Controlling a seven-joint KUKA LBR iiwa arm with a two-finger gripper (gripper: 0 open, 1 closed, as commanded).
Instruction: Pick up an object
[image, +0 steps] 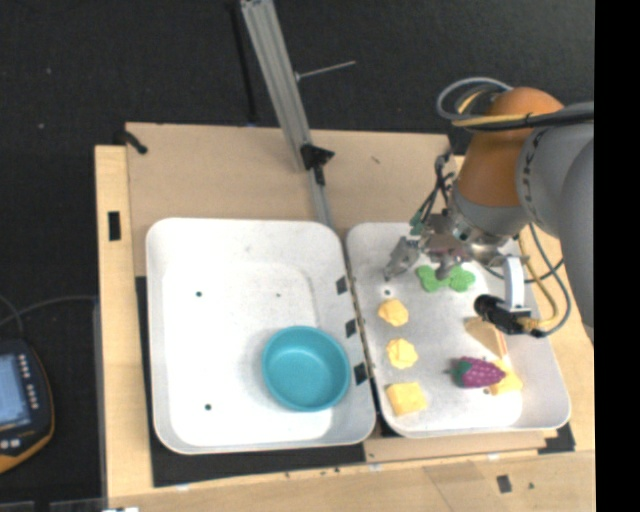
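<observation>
At about one o'clock in the right bin (535, 400), the gripper (440, 262) hangs low over the green toy (444, 278), its fingers too hard to make out, and nothing looks lifted yet, so the pick is not done.

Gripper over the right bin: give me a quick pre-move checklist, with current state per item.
1. Gripper positioned over a target: ok, it hangs right at the green object in the right bin.
2. Object between the fingers: cannot tell, the wrist hides the contact.
3. Finger opening: cannot tell from this slant.
4. Green object free of neighbours: ok, the nearest yellow piece lies apart from it.
5. Other candidates reachable: ok, purple grape toy and yellow block lie loose on the bin floor.
6. Left bin out of the path: ok, the blue bowl sits well away from the arm.
</observation>
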